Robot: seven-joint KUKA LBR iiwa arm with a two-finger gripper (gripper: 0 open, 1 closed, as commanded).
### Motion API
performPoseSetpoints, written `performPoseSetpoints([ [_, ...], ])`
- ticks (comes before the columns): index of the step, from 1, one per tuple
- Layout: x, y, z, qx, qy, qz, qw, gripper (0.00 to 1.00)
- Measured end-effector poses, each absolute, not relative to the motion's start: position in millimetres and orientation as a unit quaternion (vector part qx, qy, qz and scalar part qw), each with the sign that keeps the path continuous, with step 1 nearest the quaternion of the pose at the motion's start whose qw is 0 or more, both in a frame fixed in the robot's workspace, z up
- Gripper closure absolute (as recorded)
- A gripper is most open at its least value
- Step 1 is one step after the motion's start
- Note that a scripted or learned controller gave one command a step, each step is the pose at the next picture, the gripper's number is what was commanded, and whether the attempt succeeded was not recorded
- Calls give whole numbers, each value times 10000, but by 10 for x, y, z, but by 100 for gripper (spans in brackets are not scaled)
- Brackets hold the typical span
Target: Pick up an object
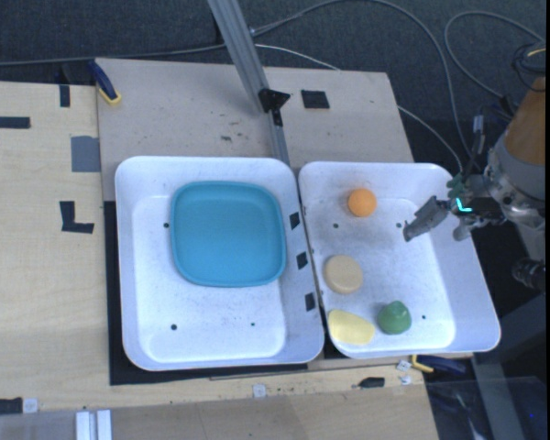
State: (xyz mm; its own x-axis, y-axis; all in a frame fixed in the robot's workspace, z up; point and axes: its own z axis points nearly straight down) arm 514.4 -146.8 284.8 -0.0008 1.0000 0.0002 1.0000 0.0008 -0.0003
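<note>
Four small objects share our right white bin [440, 177]: orange ball [362, 202], beige disc [343, 273], yellow lump [350, 326], green piece [394, 317]. Our gripper [437, 220] hangs spread and unladen near the rim; descending here, we'd likely strike the wall.

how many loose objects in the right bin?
4. Orange ball near the back, beige disc mid-left, yellow piece front-left, green piece front, beside the yellow one. The gripper over the right side may hide something.
</note>
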Motion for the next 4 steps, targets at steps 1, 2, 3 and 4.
performPoseSetpoints([
  [1, 5143, -1468, 2848, -7068, -7074, 1, 2, 0],
  [2, 5109, -1547, 2382, -7071, -7071, 11, 13, 0],
  [3, 5167, -1556, 1787, -7070, -7072, 14, 20, 0],
  [4, 5094, -1568, 1184, -7071, -7071, 14, 21, 0],
])
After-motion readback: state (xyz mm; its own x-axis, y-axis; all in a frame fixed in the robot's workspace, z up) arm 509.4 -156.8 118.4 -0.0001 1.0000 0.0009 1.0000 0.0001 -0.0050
